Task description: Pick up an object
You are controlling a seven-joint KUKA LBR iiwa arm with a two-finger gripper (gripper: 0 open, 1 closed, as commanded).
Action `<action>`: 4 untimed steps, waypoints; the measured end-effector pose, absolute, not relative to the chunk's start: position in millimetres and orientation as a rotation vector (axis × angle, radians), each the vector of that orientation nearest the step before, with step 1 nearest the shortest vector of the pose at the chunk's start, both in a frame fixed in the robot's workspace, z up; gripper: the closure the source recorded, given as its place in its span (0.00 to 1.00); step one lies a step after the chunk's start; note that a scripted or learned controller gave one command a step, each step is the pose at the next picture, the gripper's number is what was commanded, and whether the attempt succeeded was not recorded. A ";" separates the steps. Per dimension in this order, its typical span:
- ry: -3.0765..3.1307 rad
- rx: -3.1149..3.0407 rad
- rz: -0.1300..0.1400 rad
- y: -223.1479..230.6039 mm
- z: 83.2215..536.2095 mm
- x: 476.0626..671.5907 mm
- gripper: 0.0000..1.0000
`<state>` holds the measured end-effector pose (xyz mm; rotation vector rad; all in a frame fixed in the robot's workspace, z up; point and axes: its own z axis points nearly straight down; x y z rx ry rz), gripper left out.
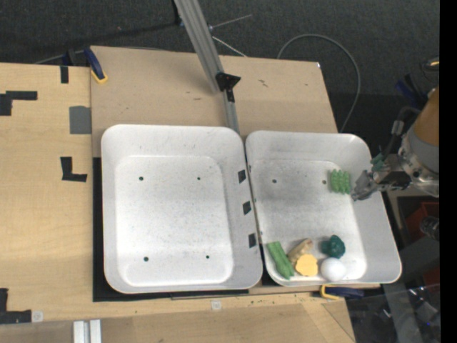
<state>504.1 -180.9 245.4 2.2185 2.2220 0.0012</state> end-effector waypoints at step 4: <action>2.230 2.216 -0.002 22.4 230.3 555.5 1.00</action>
